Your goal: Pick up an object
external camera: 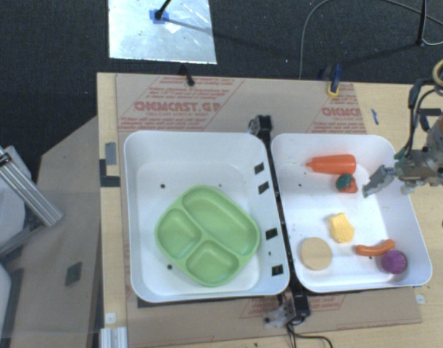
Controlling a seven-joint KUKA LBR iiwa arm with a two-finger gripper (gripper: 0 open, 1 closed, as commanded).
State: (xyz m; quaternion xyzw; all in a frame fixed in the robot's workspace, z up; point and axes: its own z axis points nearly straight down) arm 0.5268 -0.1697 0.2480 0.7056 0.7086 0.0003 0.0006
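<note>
We see the gripper [384,180] hanging over the right bin [406,216], fingers spread and gripping nothing. Just beside it lies the toy carrot [332,164], likely light, stiff, smooth plastic; we judge its thick orange middle the safest hold.

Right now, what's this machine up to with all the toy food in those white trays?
A robot arm reaches in from the right, its gripper hanging over the right bin near the far right corner. It holds nothing yet. That bin has a toy carrot, a small red and green piece, a yellow corn piece, a tan disc, an orange sausage and a purple ball. The left bin holds a green divided plate. Its job is to pick up an object.
</note>
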